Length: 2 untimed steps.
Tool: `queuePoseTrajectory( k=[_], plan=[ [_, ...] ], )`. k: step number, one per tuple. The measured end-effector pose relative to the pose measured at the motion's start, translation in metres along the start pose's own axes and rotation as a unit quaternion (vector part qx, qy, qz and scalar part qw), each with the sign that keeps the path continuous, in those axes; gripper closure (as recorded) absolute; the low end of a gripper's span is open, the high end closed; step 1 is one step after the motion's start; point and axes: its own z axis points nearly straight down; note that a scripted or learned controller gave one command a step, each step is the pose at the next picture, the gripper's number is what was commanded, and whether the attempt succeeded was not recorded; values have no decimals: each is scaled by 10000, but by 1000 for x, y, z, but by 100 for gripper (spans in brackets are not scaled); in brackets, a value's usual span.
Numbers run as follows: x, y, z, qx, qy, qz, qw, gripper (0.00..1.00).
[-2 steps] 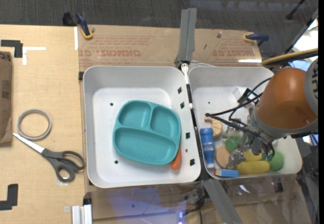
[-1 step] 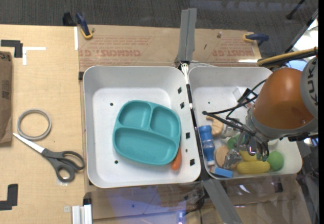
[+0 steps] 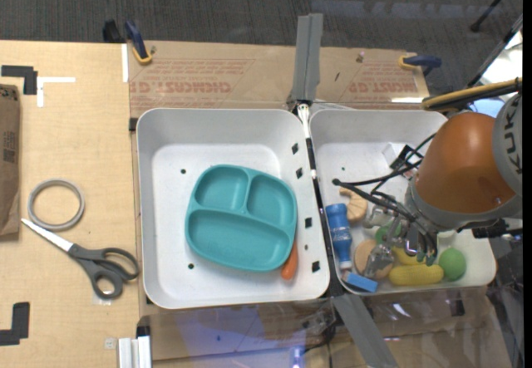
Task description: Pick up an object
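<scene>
Gripper lowered into right bin.
Finger state cannot be told; yellow banana lies just beside.

Lighting bright, even, overhead. White bins near overexposed; my wrist's orange band carries soft sheen. Shadows faint, short. Bluish glare at 6 o'clock and 3 o'clock edges. Focus moderately soft throughout; floor at 12 o'clock dimmer.

Grey arm, orange band, loose black cables
</scene>
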Motion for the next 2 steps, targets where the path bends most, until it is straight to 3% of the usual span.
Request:
queuePoseTrajectory(
  k=[1, 2],
  plan=[
    [0, 1, 0, 4, -2, -48, 10000, 0],
    [-1, 2, -10, -1, -18, -59, 10000, 100]
  ],
)
